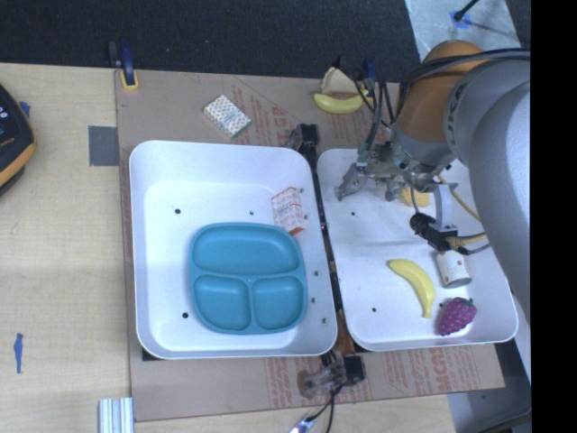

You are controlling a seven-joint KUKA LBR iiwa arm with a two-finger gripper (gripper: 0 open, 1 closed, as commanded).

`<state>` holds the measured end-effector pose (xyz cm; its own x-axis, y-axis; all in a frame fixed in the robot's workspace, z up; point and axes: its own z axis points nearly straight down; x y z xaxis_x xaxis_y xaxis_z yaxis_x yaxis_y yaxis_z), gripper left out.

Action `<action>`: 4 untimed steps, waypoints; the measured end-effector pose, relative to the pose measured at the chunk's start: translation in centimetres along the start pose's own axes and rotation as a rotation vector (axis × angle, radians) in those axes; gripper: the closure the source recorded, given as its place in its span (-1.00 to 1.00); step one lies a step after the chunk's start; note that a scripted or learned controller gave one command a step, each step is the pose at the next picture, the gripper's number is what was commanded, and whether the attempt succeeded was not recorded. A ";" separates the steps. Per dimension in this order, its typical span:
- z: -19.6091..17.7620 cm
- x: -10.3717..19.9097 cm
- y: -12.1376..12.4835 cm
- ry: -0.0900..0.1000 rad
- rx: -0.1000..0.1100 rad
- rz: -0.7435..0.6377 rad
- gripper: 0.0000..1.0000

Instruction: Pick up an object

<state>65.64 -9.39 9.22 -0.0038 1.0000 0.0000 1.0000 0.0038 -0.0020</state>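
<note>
In the right bin (379, 327) a yellow banana (416, 283) lies near the front right, with a purple bunch of grapes (455, 316) just beyond it in the corner. A small white cylinder (451, 268) rests beside the banana. My gripper (370, 187) hangs over the back left part of this bin, its two grey fingers spread open with nothing between them. It is well apart from the banana and grapes. A bit of yellow (420, 197) peeks out under the wrist, mostly hidden. The left bin (158, 174) holds a blue divided plate (247, 275) and a small red-and-white packet (288, 210).
Behind the bins on the brown mat lie another banana (338, 100) and a small patterned packet (226, 115). A black clamp (306, 137) sits between the bins at the back. A yellow-and-black device (11, 144) is at the far left. The arm's body covers the right bin's back right.
</note>
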 end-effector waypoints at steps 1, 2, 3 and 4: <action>-1.2 -5.5 -14.3 -0.001 0.002 0.001 -1.00; -2.2 -5.5 -14.3 -0.001 0.003 -0.005 1.00; -8.2 -1.7 -9.4 0.000 -0.001 -0.001 1.00; -13.6 6.6 -9.2 0.001 0.000 -0.001 1.00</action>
<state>56.43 -2.78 22.81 -0.0050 1.0000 0.0007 1.0000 0.0050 -0.0021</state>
